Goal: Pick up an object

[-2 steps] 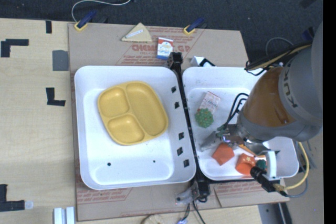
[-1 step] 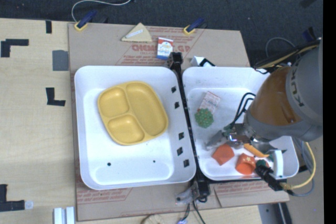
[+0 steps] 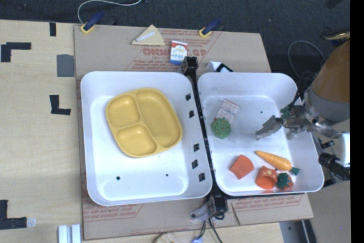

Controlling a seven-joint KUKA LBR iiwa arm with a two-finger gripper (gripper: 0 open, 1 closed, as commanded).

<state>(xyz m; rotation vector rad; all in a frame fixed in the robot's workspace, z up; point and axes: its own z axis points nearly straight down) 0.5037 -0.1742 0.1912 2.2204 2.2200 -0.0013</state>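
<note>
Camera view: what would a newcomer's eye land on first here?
Probably the yellow divided plate, alone in the left bin. Next, the bright cluster in the right bin: a green broccoli piece near the middle, then an orange-red chunk, a carrot and a tomato-like piece along the near edge. The gripper reaches in from the right, above the carrot, holding nothing.

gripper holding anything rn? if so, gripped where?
Nothing held. The gripper hangs over the right bin with no object between its fingers; the carrot and broccoli lie apart from it.
</note>
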